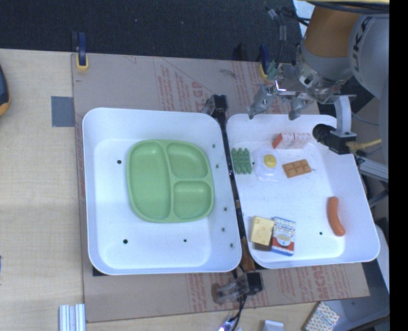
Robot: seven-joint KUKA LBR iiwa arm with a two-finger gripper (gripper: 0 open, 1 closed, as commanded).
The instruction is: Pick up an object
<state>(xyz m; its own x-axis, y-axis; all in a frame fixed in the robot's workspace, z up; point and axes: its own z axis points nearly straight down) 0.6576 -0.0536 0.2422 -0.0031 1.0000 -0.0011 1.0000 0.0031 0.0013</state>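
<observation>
Two spread fingers on the gripper, nothing between them, above the right bin's far rim.

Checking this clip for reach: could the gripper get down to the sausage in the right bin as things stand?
Probably yes. The sausage lies alone with bare floor around it in the right bin, and the open gripper hovers over that bin's far edge.

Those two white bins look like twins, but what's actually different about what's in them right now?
The left bin holds one large thing, a green divided plate lying flat in its middle; the right bin holds several small toy foods scattered about, among them a sausage, a cracker and a yellow block. The gripper hangs over the right bin's far edge, not over the left bin. Both bins are shallow, white and sit side by side.
</observation>
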